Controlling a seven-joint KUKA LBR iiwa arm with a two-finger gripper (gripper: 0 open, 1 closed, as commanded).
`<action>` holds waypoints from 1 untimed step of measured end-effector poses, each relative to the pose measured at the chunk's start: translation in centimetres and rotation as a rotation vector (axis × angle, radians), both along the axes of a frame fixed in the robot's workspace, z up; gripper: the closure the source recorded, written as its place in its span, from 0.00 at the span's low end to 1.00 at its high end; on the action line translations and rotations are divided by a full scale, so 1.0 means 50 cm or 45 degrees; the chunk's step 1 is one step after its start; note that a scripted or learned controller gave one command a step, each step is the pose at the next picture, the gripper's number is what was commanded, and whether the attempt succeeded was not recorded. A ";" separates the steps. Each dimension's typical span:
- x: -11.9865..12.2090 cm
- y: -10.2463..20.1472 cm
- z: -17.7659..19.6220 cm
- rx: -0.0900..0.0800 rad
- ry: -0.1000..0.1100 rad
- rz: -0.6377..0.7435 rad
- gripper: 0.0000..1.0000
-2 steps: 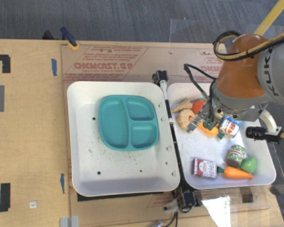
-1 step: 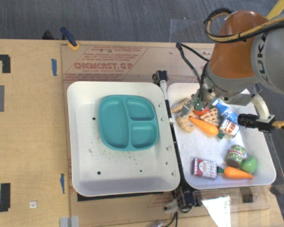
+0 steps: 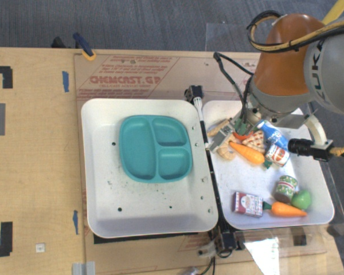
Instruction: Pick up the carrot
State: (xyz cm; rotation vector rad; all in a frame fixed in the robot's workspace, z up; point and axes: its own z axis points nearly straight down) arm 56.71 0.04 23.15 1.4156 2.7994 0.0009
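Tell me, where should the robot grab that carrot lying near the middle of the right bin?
Probably across the thick middle of the carrot, coming straight down from above. It lies flat and slanted, its green end against a small packet, with a waffle-like toy close behind. The narrow sides look easiest to span, turned crosswise to its length.

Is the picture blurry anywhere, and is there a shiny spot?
In the camera view, the teal plate and the carrot look fairly sharp; the arm's orange band is soft-edged and carries a pale sheen on top; shadows under the toys in the right bin are faint, so the light seems even.
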 end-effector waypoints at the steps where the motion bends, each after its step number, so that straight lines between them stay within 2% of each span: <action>1: -0.121 -0.063 -0.096 0.001 0.007 0.282 0.00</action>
